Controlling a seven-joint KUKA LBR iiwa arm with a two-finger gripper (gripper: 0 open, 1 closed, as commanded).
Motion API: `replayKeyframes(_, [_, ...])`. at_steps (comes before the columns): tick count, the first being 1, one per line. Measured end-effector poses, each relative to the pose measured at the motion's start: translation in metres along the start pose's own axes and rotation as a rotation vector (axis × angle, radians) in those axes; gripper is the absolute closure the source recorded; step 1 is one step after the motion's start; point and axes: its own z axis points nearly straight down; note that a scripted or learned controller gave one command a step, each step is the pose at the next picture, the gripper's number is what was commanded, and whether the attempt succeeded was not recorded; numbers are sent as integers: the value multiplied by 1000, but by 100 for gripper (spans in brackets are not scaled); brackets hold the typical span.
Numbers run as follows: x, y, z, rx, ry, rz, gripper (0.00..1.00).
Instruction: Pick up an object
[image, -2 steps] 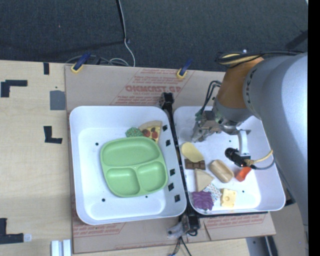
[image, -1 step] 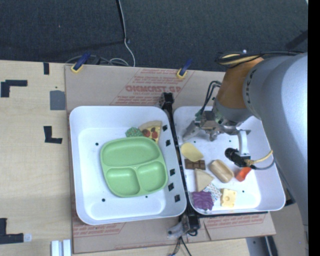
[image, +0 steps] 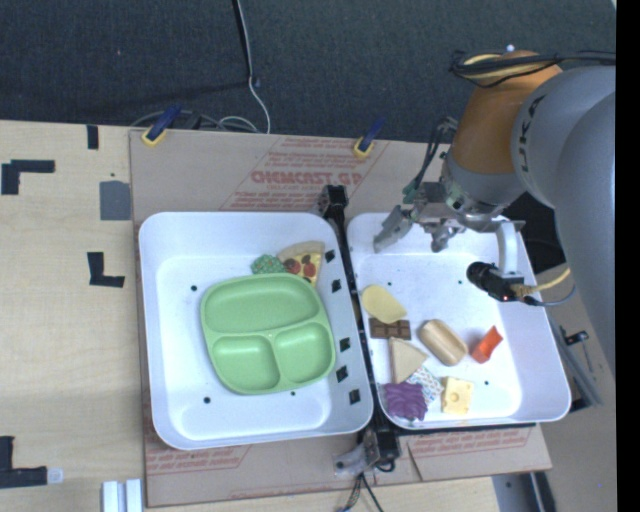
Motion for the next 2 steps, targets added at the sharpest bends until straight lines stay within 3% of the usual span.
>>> replayKeyframes(1, [-28, -15, 110, 7, 0, 5, 0])
replayKeyframes(2, [-9, -2, -1, -3, -1, 0, 0])
